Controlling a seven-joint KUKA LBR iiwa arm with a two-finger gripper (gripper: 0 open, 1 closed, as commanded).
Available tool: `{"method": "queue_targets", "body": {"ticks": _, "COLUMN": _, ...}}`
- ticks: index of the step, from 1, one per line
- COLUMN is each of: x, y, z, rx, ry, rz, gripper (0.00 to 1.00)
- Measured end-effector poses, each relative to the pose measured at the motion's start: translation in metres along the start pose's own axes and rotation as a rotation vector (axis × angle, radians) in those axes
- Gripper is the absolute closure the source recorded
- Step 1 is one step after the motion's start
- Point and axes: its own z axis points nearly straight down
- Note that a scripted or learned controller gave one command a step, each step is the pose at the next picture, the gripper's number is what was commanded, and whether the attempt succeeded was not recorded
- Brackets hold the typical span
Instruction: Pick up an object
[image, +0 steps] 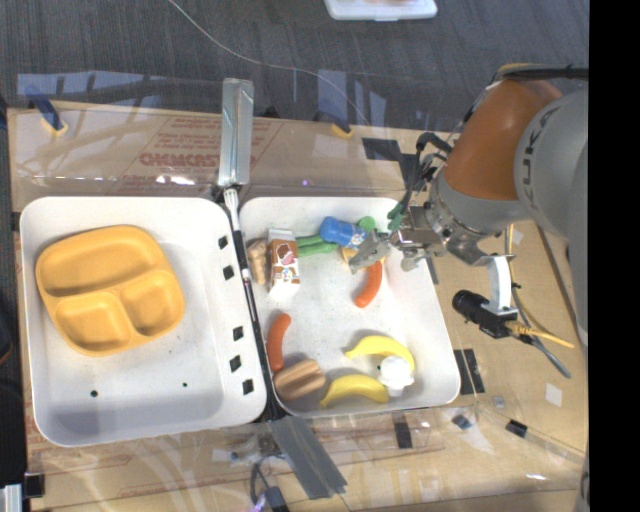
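My gripper (378, 246) hangs low over the upper right part of the right bin (436, 330). It sits just right of a blue and green toy (338, 233) and just above an orange carrot-like piece (368, 287). From this angle I cannot make out anything held. Further left in the same bin lie a small printed carton (284, 262) and a brown bread piece (258, 260). Toward the front are an orange sausage (278, 340), a hot dog bun (300, 379), two yellow bananas (378, 350) (355, 390) and a small white object (396, 373).
The left bin (60, 410) holds a yellow divided tray (108, 288) in its upper left. A grey divider (236, 130) rises at the back where the bins meet. The arm's orange band (490, 140) and black cabling (485, 312) overhang the right bin's right wall.
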Motion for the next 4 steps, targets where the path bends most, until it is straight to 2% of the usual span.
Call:
{"method": "queue_targets", "body": {"ticks": 1, "x": 0.028, "y": -0.025, "z": 0.141, "rx": -0.003, "ry": 0.001, "rz": 0.231, "gripper": 0.00}}
{"method": "queue_targets", "body": {"ticks": 2, "x": 0.015, "y": 0.075, "z": 0.143, "rx": 0.011, "ry": 0.000, "rz": 0.474, "gripper": 0.00}}
{"method": "queue_targets", "body": {"ticks": 3, "x": 0.016, "y": 0.077, "z": 0.134, "rx": 0.008, "ry": -0.002, "rz": 0.465, "gripper": 1.00}}
{"method": "queue_targets", "body": {"ticks": 4, "x": 0.059, "y": 0.064, "z": 0.126, "rx": 0.005, "ry": 0.001, "rz": 0.732, "gripper": 1.00}}
